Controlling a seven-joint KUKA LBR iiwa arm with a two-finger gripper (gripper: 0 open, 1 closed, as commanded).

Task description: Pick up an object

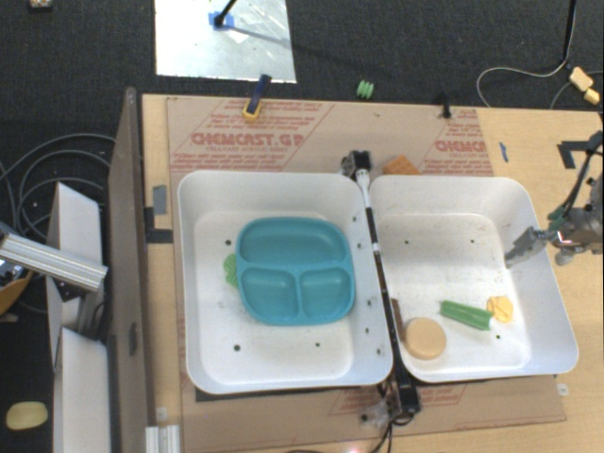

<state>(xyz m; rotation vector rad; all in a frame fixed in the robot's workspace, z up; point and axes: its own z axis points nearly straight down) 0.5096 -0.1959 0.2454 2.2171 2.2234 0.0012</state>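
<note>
The right bin [444, 206] holds three small things near its front: a green stick-shaped piece [465, 314], a yellow lump [500, 308] just right of it, and a tan round disc [425, 338] at the front left corner. My gripper [522, 246] reaches in from the right, over the bin's right rim. It is above and to the right of the green piece and clear of all three things. Nothing shows in its grasp.
In the left bin [203, 281] lies a teal divided plate [294, 270], with a green scrap [230, 270] poking out from under its left edge. A black clamp strip [371, 234] joins the bins. An orange piece [401, 166] lies on the cardboard behind them.
</note>
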